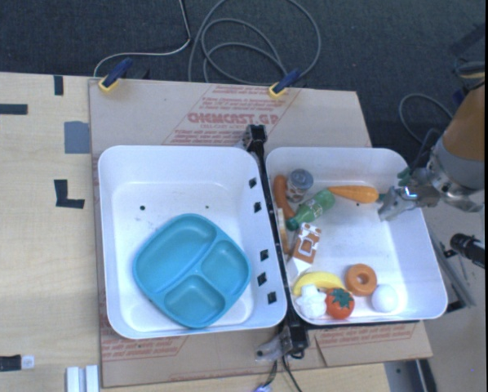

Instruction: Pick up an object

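Note:
The right bin (pixel 407 243) holds several toy foods: an orange carrot (pixel 354 193), a green bottle (pixel 312 209), a small grey can (pixel 300 180), an orange sausage-like piece (pixel 281 194), a brown-and-white box (pixel 307 243), a banana (pixel 318 282), a tomato (pixel 339 303), a doughnut (pixel 361 278) and a white egg (pixel 384 298). My gripper (pixel 395 202) hangs over the bin's right side, just right of the carrot's tip. Nothing shows between its fingers.
The left bin (pixel 113 219) contains a blue divided plate (pixel 192 269). A black divider with clips (pixel 264 219) runs between the bins. Cables loop on the dark floor behind the bench (pixel 252 39). The arm's orange band (pixel 471 125) is at the right edge.

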`<state>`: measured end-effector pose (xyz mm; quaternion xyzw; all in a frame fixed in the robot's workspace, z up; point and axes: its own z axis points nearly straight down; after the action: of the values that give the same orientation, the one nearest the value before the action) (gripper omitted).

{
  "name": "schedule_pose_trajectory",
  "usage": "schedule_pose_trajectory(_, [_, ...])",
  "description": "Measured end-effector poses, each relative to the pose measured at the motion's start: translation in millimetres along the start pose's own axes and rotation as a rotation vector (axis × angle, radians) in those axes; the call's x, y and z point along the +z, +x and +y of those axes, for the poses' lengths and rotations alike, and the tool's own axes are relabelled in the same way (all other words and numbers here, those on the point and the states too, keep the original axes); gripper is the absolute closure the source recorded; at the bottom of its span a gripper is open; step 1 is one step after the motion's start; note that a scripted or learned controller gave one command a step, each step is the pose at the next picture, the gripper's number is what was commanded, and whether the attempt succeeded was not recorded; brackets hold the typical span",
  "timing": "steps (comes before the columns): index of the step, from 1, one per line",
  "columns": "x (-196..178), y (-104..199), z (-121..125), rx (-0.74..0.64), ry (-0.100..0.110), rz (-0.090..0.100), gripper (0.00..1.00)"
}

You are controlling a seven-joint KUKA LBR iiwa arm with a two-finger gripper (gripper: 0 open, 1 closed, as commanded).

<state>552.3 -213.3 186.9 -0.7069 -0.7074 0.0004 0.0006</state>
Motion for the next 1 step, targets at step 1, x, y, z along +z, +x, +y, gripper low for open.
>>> schedule_pose_trajectory(1, [74.7, 63.6, 56.0, -0.007, 0.002, 0.002, 0.00])
